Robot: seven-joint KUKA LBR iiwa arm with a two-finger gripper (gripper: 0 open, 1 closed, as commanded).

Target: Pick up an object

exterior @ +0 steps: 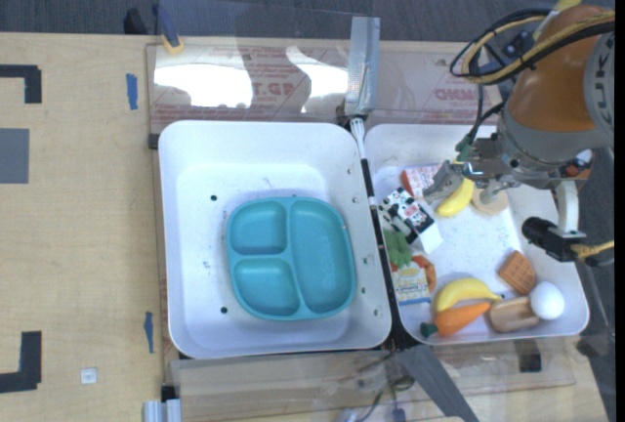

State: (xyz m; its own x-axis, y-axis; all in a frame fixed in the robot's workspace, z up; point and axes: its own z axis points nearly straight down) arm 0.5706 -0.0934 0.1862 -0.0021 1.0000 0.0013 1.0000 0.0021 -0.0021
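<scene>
While the near edge of the right bin (569,329) was crowded – an orange carrot (461,317) lying just under a yellow banana (467,291), a tan roll (512,315) touching a white egg (548,301), and a waffle piece (516,271) a little behind them – the arm was working farther back. The gripper (467,178) hung over the middle-to-far part of that bin, and right at its tip, on the side toward the viewer and the left bin (176,215), lay a small yellow curved piece (456,202). That piece seemed the likely target. Its long axis ran on a diagonal, the lower end pointing toward the bin divider and the upper end tucked up under the gripper, so it lay touching or all but touching the tool rather than squarely beneath it. Whether the jaws were open, closed or already pinching it could not be told – the wrist hid them. A clean grip would probably need the jaws to straddle the piece across its short width. Beside it sat a black-and-white toy (405,210), and beyond, a red-and-white packet (420,179). The teal divided plate (290,256) lay well apart in the left bin.
</scene>
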